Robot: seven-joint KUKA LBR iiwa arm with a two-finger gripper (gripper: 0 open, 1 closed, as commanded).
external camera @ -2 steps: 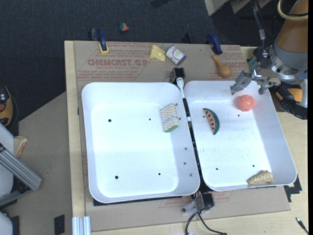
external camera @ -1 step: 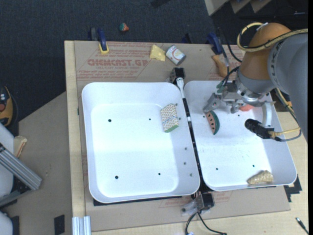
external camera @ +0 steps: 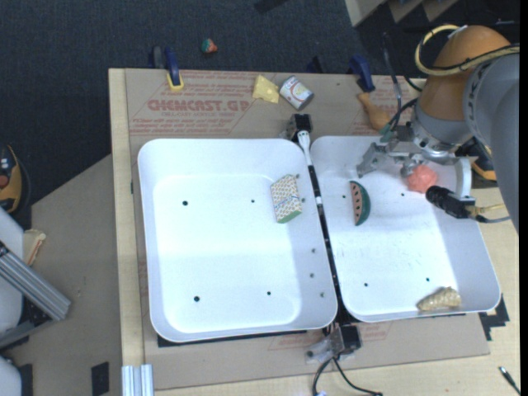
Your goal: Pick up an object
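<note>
Pink object (external camera: 421,179) lies in right bin (external camera: 462,258), touching or directly under the claw (external camera: 410,162). Claw state: cannot tell. Nothing visibly lifted; grasp and lift remain. Watermelon slice (external camera: 357,202) lies nearby.

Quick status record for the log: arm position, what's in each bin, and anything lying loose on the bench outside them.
arm: reaching in over the right bin's far right corner
pincer: low over the bin, beside a pink object; no grasp visible
right bin contents: watermelon slice toy near the left wall, pink object at the far right, tan crumbly piece at the near right corner
left bin contents: small patterned box near the right wall
bench outside bins: yellow wedge, small carton, orange piece along the far edge
</note>
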